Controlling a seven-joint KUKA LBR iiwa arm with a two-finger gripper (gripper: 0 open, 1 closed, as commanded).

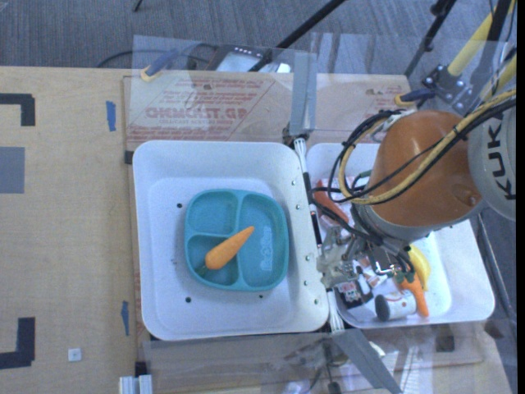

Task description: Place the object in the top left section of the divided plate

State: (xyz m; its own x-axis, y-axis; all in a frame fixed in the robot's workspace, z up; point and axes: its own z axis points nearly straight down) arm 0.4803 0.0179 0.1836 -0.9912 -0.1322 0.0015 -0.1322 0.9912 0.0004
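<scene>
Here the grey arm (pixel 492 162), with its orange band (pixel 422 167) above the wrist, reached in from the right and hung over the right-hand white bin (pixel 467 290). Its gripper (pixel 353 265) sat low at that bin's near left corner, wrapped in yellow and black cables (pixel 361 158); whether it was spread or pressed together could not be told, since the wrist and wiring hid that part, and nothing could be seen pinched in it.

To the left of the gripper, across the two bins' touching walls, lay the left-hand white bin (pixel 164 302). A teal divided plate (pixel 271 261) rested flat near its middle. An orange carrot (pixel 229 247) lay on that plate, well apart from the gripper, slanting from lower left to upper right. It lay across the ridges where the sections meet, its thicker end in the near section and its thin tip pointing toward the gripper's side. The plate's top left section (pixel 209 216), farther from the gripper than the carrot's tip, was bare of the carrot.

Just right of the gripper, in the right-hand bin, lay small items partly under the wrist: a yellow piece (pixel 420 261), a small orange piece (pixel 420 298) and a white cylinder (pixel 394 306)
</scene>
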